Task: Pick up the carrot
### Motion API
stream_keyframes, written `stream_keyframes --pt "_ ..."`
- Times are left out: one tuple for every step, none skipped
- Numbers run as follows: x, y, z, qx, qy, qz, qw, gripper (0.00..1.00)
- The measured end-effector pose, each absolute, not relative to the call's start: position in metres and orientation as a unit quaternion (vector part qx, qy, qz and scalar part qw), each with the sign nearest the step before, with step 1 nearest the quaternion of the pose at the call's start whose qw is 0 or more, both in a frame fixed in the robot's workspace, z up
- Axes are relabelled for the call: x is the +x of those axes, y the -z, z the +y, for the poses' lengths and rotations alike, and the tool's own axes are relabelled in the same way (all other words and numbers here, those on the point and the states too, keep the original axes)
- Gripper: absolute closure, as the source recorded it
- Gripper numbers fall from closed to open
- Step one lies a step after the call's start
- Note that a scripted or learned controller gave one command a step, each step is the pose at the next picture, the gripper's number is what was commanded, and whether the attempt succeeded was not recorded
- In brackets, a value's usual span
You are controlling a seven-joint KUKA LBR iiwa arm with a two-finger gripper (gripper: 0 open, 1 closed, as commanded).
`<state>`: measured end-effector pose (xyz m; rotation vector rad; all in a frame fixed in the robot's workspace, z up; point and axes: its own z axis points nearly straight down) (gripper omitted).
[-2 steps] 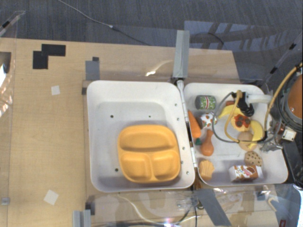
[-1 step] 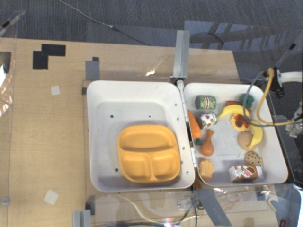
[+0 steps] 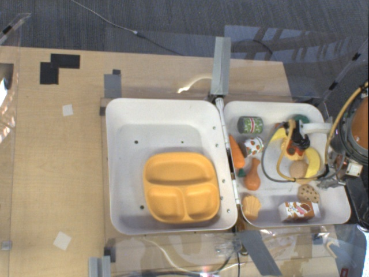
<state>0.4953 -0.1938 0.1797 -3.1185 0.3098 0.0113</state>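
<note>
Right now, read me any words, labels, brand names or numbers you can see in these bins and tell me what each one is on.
No text can be read in the camera view.
Green can: it has a label, too small and blurred to read.
White and brown carton: printed front, too blurred to read.
Yellow divided plate, carrot, cookie: no lettering visible.

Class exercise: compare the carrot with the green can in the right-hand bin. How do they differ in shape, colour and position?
The carrot is long, tapered and orange; the green can is short, cylindrical and green with a pale label. The carrot lies along the right bin's left wall, running top to bottom in the picture; the can lies on its side nearer the far edge. Both rest in the same bin, untouched by the claw.
</note>
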Motion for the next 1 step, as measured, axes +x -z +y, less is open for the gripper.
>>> stream_keyframes --pt "0.5024 -0.3449 -0.2068 -0.994 0.0077 0.105 0.001 1.0"
